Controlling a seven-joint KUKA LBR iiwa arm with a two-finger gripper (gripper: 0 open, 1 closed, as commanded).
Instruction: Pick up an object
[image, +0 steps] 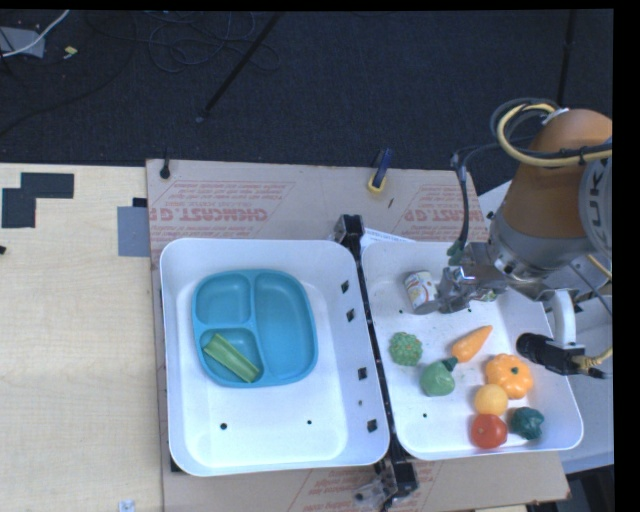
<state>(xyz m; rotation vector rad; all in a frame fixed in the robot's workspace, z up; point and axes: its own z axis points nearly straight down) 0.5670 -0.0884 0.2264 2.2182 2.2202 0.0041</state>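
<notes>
On the left, a blue tray (255, 325) with a green piece (231, 357) is kept in its own bin; further right, toy vegetables are scattered for picking, and a small can (420, 289) is lain just beside the gripper (455, 298), whose opening cannot be told

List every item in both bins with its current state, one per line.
Gripper: low in right bin, beside can.
Can: on its side.
Carrot: lying loose.
Broccoli: loose.
Pumpkin: upright.
Tomato: loose.
Blue plate: flat in left bin.
Green pod: in plate's lower-left compartment.
</notes>
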